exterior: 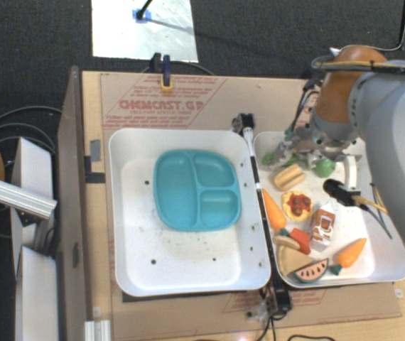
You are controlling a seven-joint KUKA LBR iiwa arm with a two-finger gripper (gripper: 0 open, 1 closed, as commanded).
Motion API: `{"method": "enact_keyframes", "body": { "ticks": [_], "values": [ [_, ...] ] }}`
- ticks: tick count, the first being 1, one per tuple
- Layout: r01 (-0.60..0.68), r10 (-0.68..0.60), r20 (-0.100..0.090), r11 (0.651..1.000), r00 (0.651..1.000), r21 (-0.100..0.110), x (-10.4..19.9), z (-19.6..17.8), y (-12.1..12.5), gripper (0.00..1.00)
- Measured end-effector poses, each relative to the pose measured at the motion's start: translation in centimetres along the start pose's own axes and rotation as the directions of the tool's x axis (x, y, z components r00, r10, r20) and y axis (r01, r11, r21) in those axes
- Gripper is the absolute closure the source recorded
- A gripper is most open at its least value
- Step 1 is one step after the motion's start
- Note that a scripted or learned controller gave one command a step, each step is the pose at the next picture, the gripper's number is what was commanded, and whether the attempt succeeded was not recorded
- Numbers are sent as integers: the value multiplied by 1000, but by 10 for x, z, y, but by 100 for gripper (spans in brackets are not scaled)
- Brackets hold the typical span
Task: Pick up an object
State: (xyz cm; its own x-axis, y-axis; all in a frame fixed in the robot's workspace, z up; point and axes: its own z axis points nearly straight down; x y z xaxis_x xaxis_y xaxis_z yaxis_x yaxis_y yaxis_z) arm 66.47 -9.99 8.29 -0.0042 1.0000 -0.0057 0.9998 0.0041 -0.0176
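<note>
On the left a blue tray [195, 190] lies in one white bin [135, 261], and in the right bin [394, 265] a toy hot dog [289, 177] sits just below and left of the end effector [309, 155], whose grip I cannot tell.

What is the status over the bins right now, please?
Hand low over right bin, far end. Hot dog toy just below it, not gripped. Teal plate alone in left bin.
</note>
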Motion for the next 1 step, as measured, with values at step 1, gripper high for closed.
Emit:
{"method": "enact_keyframes", "body": {
  "ticks": [1],
  "values": [
    [0, 0, -2, 1000, 1000, 0, 0, 0, 0, 0]
  ]
}}
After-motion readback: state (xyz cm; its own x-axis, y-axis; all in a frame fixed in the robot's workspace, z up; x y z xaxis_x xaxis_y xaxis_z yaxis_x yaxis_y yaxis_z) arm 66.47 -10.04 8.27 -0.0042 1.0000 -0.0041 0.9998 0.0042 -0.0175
